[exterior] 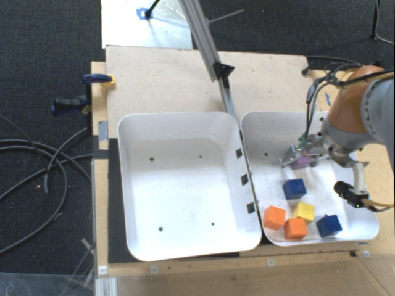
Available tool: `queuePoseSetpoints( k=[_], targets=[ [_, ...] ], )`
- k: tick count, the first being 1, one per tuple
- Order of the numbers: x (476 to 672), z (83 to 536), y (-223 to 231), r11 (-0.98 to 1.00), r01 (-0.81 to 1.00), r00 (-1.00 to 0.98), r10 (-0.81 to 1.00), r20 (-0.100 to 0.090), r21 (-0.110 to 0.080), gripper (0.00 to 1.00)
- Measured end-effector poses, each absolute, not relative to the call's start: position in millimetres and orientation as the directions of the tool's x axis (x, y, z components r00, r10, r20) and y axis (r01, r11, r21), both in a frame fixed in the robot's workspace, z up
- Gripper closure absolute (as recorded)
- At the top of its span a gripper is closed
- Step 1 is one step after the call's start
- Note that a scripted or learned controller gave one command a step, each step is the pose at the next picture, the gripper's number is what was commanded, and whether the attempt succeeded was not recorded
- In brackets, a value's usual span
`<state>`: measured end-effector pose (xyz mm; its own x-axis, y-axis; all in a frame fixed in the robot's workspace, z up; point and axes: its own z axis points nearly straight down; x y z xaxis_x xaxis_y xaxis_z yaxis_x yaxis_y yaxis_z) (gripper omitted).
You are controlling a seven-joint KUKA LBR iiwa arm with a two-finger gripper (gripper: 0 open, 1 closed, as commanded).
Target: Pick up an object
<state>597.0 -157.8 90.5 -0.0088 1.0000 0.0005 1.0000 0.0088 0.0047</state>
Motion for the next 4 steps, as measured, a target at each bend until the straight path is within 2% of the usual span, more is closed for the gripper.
queuePoseSetpoints(
  k=[1, 2, 3, 4],
  targets=[
    [596.0, 101.7, -160.3, 0.01, 1.0, -0.01, 1.0, -0.002, 0.004, 1.0],
    [597.4, 90.6, -86.5, 0.011, 1.0, -0.011, 1.0, 0.002, 0.002, 1.0],
    [640.1, 195.5, -11.1, 0.012, 1.0, -0.013, 1.0, 0.002, 0.011, 1.0],
    [622.4, 223.0, 42.8, 0.011, 1.0, -0.011, 1.0, 0.003, 0.003, 1.0]
  ],
)
